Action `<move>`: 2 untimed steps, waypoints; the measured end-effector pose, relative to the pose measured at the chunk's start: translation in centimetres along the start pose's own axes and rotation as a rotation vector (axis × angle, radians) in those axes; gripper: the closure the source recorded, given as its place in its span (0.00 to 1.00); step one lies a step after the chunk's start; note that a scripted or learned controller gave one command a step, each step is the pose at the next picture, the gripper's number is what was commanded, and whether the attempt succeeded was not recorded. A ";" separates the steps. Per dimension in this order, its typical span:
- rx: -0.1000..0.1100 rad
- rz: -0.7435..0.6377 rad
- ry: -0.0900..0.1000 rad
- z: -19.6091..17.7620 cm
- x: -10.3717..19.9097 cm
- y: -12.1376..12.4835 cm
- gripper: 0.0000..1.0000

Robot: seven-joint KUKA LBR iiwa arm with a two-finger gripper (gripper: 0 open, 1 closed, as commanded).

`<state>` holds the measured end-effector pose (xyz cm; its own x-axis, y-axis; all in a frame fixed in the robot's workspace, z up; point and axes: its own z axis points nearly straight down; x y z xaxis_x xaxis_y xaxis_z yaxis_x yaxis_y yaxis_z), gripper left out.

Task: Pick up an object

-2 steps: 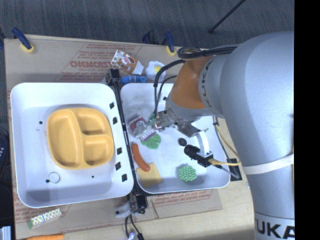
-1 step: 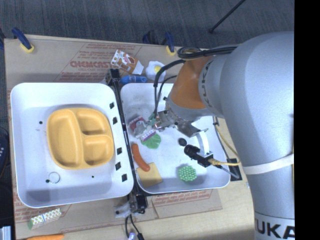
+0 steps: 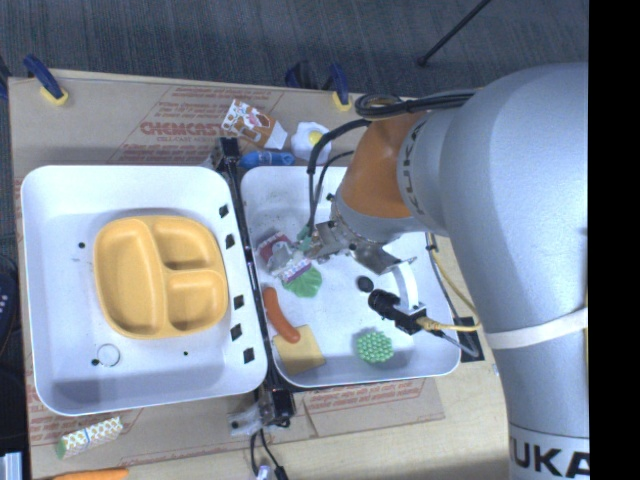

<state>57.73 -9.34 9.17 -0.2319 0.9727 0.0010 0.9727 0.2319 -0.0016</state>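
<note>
My gripper point(image 3: 308, 248) reaches down into the right bin point(image 3: 440, 353), low over a small cluster of objects in its left-middle part. Under and beside it lie a red and grey wrapped item point(image 3: 278, 253) and a green leafy piece point(image 3: 305, 282). An orange-red sausage shape point(image 3: 279, 314) lies along the bin's left wall, with a yellow block point(image 3: 302, 350) just below it. A green bumpy ball point(image 3: 374, 346) rests near the front of the bin. The arm's wrist hides the fingertips.
The left bin point(image 3: 50, 268) holds a yellow divided tray point(image 3: 160, 273). A snack packet point(image 3: 245, 120), a blue item point(image 3: 265, 157) and a yellow and white item point(image 3: 310, 136) lie on the cardboard behind the bins. A black cable part point(image 3: 392, 308) hangs over the right bin.
</note>
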 end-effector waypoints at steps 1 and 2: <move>0.001 0.466 0.001 0.0 -1.3 3.6 0.00; 0.005 0.458 0.002 -1.0 -1.1 3.7 1.00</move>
<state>61.56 -9.60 10.16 0.2221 0.9750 0.0013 0.9750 -0.2221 -0.0077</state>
